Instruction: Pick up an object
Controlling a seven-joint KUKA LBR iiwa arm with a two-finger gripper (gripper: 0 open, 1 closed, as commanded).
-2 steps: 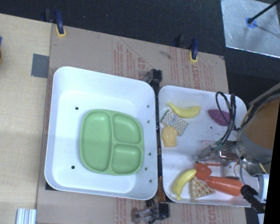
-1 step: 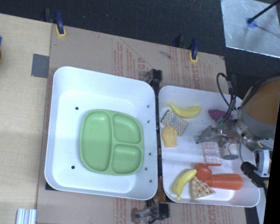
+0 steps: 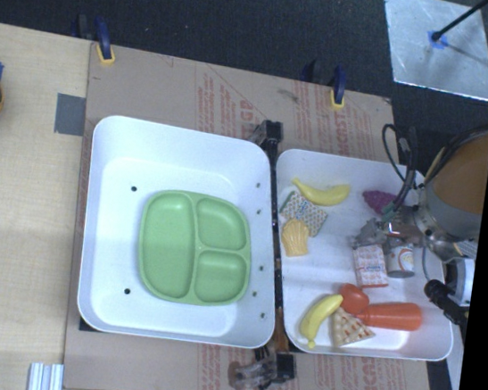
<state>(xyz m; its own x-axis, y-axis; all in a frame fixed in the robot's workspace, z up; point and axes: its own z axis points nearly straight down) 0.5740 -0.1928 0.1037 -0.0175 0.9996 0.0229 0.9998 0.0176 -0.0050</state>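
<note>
The gripper (image 3: 381, 234) hangs over the small printed packet (image 3: 369, 267); whether it is open cannot be told. The packet looks light, flat, probably slippery; its edges offer the best hold.

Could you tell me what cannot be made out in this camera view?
- Gripper: its tip is a metallic blur over the right bin, so open or shut cannot be told.
- Purple object: partly behind cables, identity unclear.
- Small packet by the gripper: print too small to read.

Red print on the cardboard sheet (image 3: 239, 103) is too blurred to read.
</note>
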